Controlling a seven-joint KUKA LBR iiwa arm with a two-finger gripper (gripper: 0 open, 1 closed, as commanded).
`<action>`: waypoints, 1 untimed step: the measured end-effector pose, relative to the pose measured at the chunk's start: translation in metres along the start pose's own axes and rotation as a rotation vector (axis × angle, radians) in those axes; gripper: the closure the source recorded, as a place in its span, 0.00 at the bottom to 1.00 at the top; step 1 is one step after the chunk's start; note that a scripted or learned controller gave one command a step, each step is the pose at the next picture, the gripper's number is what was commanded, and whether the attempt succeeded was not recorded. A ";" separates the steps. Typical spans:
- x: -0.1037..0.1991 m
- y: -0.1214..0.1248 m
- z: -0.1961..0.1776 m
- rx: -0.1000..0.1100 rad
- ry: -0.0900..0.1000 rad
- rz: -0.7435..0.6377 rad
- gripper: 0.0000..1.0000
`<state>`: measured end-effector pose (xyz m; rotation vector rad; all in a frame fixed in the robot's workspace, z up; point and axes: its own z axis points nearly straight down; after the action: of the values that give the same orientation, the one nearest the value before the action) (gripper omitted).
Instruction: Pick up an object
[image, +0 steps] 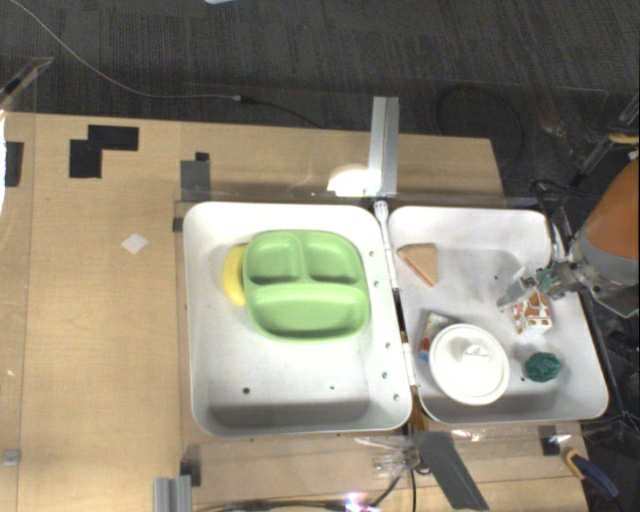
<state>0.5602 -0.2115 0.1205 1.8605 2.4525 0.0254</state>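
The right bin (470, 245) holds a tan wedge (421, 263), a round white bowl (468, 362), a small dark green lump (543, 367) and a red and white patterned packet (533, 315). A flat printed item (431, 327) pokes out from under the bowl's left side. My gripper (530, 288) hangs low at the bin's right side, just above the packet's upper edge. The arm's orange band (612, 212) is at the view's right edge. Whether the gripper touches the packet is unclear.
In the left bin (200, 330) lies a green divided plate (303, 283) with a yellow object (232, 276) tucked under its left edge. A metal post (384, 145) stands behind the wall between the bins. Bare wooden bench extends to the left.
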 end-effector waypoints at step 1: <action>0.004 0.007 0.034 0.042 0.036 -0.050 0.00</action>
<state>0.5684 -0.2065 0.0872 1.8302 2.5417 0.0048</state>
